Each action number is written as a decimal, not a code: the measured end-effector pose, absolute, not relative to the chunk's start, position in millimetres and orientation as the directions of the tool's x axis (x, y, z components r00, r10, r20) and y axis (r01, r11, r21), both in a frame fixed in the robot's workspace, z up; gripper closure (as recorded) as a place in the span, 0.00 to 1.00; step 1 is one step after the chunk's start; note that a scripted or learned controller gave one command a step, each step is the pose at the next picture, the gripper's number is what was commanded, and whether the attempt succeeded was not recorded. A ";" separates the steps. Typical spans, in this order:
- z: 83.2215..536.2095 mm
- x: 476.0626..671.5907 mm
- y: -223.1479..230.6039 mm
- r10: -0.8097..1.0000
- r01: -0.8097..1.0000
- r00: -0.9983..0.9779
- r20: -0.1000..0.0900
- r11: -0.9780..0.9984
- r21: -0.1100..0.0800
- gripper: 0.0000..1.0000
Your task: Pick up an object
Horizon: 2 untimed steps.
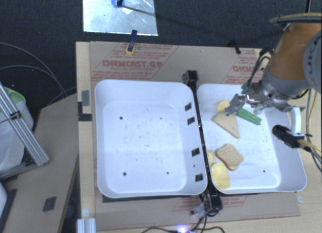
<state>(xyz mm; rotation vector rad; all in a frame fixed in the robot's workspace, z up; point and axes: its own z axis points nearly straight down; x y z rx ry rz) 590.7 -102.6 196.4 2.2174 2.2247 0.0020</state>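
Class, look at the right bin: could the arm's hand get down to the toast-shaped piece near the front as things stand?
Probably yes. The toast piece lies flat in the right bin, its top uncovered. The hand hovers further back, over the cheese wedge. A yellow piece touches the toast's front edge and may crowd a grasp.
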 end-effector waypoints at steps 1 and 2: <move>116.0 499.1 -88.5 1.000 1.000 0.001 0.004 -0.001 -0.013 0.00; 82.6 526.0 -83.8 1.000 1.000 -0.004 0.000 0.004 0.002 0.00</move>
